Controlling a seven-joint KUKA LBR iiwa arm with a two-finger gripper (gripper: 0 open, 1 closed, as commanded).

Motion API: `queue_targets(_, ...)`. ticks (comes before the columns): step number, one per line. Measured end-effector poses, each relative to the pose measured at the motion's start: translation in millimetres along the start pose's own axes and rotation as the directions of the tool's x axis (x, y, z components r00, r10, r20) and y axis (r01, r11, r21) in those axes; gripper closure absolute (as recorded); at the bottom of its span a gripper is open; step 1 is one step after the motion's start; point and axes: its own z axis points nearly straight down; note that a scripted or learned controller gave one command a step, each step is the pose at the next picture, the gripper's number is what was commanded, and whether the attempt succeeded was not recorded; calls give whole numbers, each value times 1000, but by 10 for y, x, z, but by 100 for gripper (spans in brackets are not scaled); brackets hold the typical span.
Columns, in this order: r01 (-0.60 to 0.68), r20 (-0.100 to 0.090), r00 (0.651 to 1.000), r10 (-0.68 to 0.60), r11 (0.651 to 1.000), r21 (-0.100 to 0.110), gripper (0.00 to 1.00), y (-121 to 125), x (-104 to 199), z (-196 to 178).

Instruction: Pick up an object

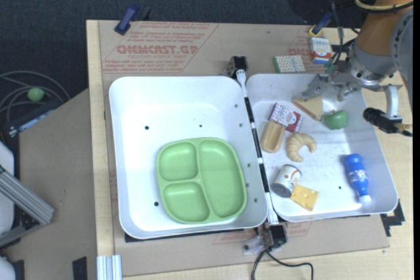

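Note:
The right bin (377,160) holds several small items. At its far end lie a tan wedge (310,107) and a green piece (336,119). Below them are a red-and-white box (284,116), a tan bun (272,136), a croissant (300,145), a small can (286,180), a yellow cheese piece (304,197) and a blue bottle (356,177). My gripper (331,92) hangs over the bin's far end, just above the wedge and the green piece. Its fingers are spread open with nothing between them.
The left bin (131,115) holds a green divided plate (200,179). A black hinge bar (252,141) runs between the two bins. Small cards (290,63) lie on the cardboard behind the right bin. A black part of the arm (384,120) juts over the bin's right rim.

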Motion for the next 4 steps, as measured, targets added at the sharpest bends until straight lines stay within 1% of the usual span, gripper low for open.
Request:
queue_targets(1, -3, 2, 1000, 3, 1000, 4, 0, -518, 558, 123)
queue_targets(2, -3, 1, 1000, 3, 1000, 11, 0, -45, 258, 169)
queue_targets(3, -4, 2, 1000, 3, 1000, 10, 0, -46, 96, 170)
queue_targets(4, -3, -1, 1000, 3, 1000, 13, 0, -44, 319, 169)
